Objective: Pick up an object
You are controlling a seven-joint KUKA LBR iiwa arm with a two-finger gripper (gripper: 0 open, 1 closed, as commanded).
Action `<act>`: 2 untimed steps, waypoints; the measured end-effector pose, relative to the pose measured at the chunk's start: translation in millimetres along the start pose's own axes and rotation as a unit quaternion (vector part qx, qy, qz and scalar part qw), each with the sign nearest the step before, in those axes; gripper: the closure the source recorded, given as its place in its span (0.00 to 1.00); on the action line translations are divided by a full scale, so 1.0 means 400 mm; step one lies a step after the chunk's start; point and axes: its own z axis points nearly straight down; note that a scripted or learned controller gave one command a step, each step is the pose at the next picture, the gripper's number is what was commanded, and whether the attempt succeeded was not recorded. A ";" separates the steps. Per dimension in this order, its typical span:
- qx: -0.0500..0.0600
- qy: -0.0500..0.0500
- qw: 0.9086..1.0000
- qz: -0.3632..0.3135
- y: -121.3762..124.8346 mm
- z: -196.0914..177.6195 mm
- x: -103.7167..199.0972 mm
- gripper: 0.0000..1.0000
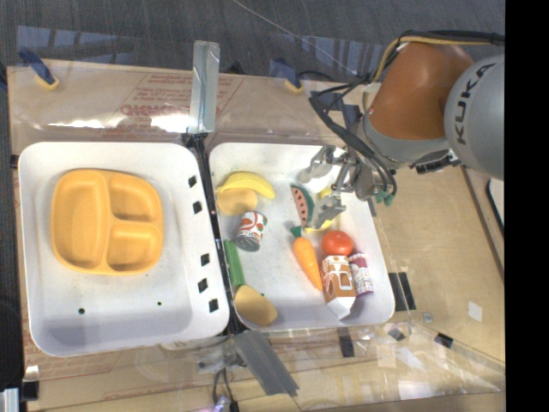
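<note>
My gripper (325, 187) hangs over the upper right part of the right bin (283, 154), open, with nothing between its fingers. Just left of it lies a watermelon slice (302, 202), and a small yellow piece (321, 219) sits right below its lower finger. Further down the bin are a red tomato (337, 242), a carrot (306, 261) and an orange carton (339, 278). At the bin's upper left I see a banana (246, 183), with a small can (250, 230) below it.
A green cucumber (233, 264) lies along the right bin's left wall, and a tan rounded piece (256, 305) sits in the near left corner. The left bin (51, 324) holds a yellow divided plate (107, 221). Cables trail from the arm's wrist (343, 123).
</note>
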 end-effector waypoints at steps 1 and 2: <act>0.000 0.001 0.997 -0.074 -0.071 0.266 0.098 0.00; -0.001 0.001 1.000 0.010 -0.039 0.264 0.217 0.00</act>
